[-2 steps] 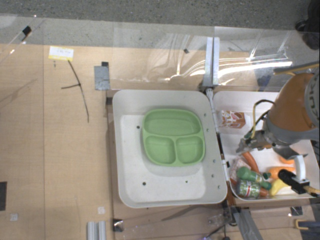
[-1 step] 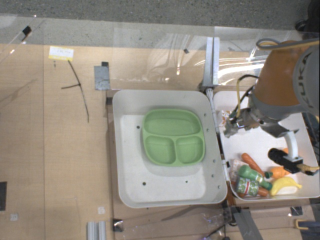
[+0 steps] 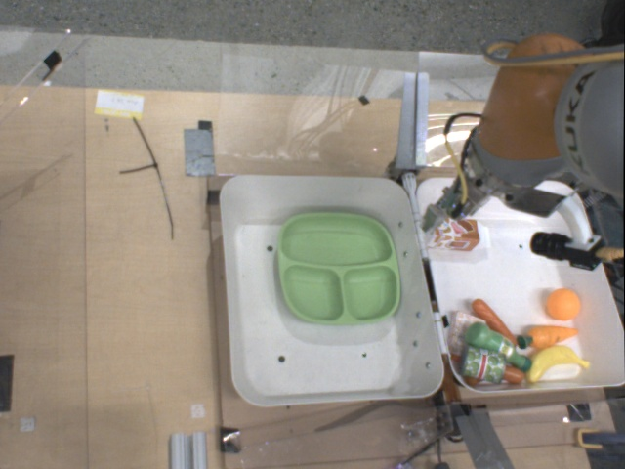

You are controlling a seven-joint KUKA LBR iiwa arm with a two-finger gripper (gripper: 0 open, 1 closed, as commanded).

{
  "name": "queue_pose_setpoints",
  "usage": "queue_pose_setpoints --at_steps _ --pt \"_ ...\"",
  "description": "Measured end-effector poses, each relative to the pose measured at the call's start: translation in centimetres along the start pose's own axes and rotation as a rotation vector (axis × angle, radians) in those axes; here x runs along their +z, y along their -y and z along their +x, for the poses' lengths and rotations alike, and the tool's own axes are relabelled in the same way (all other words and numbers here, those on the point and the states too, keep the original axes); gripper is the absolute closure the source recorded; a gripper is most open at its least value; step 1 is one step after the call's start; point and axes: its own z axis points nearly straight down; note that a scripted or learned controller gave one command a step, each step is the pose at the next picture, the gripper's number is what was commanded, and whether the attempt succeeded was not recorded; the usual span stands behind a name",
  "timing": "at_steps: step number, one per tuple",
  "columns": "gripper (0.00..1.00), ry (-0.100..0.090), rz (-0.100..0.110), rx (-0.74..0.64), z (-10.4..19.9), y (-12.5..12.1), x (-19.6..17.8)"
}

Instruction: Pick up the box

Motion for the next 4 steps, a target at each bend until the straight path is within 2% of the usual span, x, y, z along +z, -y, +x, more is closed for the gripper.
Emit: queue_pose_setpoints --at_steps 1,2,3,4 --pt "1.0 0.004 -0.002 -0.434 -4.0 0.6 -7.5" --pt "0.0 0.004 -0.002 -0.434 -4.0 0.6 -7.5" --pt "0.0 0.005 -0.001 -0.38 -4.8 8.1 -12.6" --pt "0.0 0.001 0.0 -0.268 -4.9 4.4 -7.6"
